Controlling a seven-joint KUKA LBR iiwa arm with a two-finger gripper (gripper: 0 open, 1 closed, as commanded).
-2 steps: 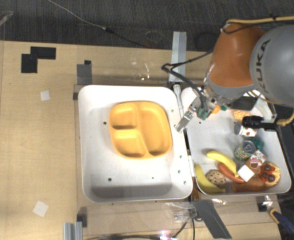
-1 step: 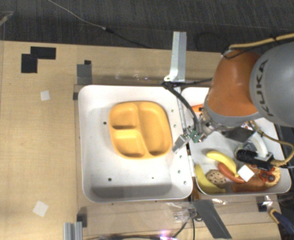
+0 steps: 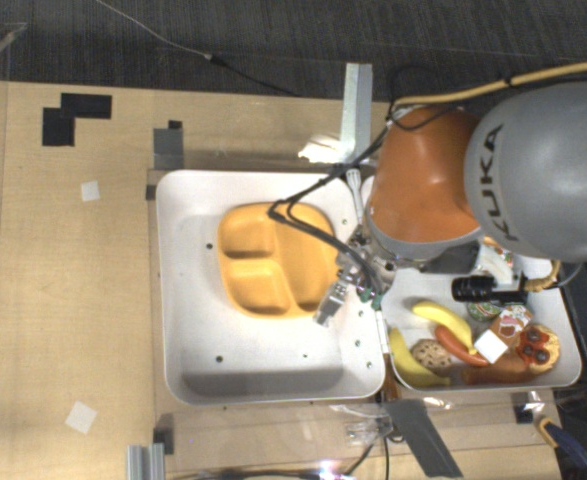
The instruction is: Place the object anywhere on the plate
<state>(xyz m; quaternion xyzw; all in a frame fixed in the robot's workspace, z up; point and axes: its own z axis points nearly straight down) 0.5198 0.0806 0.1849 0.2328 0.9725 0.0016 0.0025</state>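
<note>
A yellow-orange plate [image 3: 263, 258] with several compartments lies in the left white bin [image 3: 188, 358], toward its upper right. My gripper [image 3: 333, 296] hangs over the plate's right edge, close to the wall between the two bins, pointing down and to the left. The orange band and the grey wrist cover most of the gripper. Nothing can be made out at its tip. The toy foods lie in the right bin [image 3: 571, 366]: a banana [image 3: 439, 317], a cookie [image 3: 430, 354], a red sausage [image 3: 454, 343] and a white cube [image 3: 490, 346].
The arm's orange band [image 3: 423, 183] covers the upper part of the right bin. Black cables [image 3: 303, 213] run across the plate's top right. A red berry-like piece [image 3: 538, 346] and a round printed lid [image 3: 493, 311] lie at the right bin's far side.
</note>
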